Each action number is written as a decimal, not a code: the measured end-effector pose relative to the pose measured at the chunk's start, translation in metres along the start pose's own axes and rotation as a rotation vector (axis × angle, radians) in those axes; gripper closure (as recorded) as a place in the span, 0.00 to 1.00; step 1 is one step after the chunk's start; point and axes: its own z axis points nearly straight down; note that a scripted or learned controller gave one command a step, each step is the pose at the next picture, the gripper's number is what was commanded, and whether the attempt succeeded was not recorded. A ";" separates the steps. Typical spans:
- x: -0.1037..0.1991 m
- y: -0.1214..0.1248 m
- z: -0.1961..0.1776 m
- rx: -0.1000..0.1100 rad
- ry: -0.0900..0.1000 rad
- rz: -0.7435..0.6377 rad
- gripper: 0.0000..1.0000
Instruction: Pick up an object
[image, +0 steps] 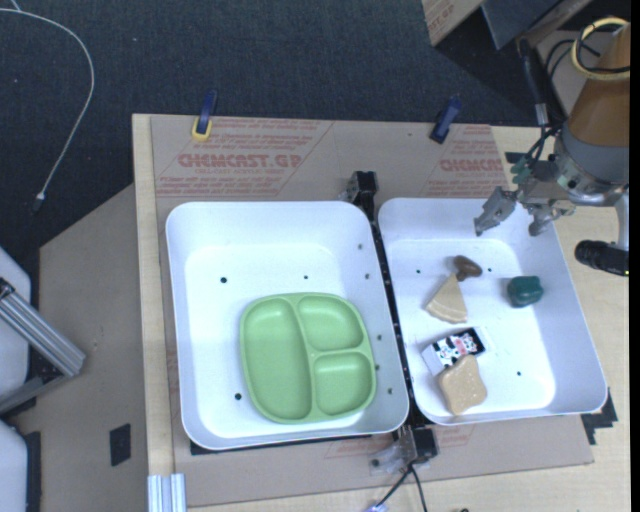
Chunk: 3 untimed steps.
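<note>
Single fixed camera, high above bench (300, 150), angled down, apparently mid-distance.

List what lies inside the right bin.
The right bin holds a brown lump, two tan wedges, a green lump and a small card. Nothing visibly covered.

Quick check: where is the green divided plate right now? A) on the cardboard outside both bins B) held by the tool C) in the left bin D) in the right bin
C: the green divided plate lies flat in the left bin, by itself.
</note>
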 end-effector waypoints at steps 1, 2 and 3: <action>0.000 0.003 -0.008 -0.014 -0.003 -0.003 0.00; -0.002 0.000 0.055 -0.007 -0.001 -0.002 0.00; -0.002 0.005 0.097 -0.012 -0.002 -0.003 0.00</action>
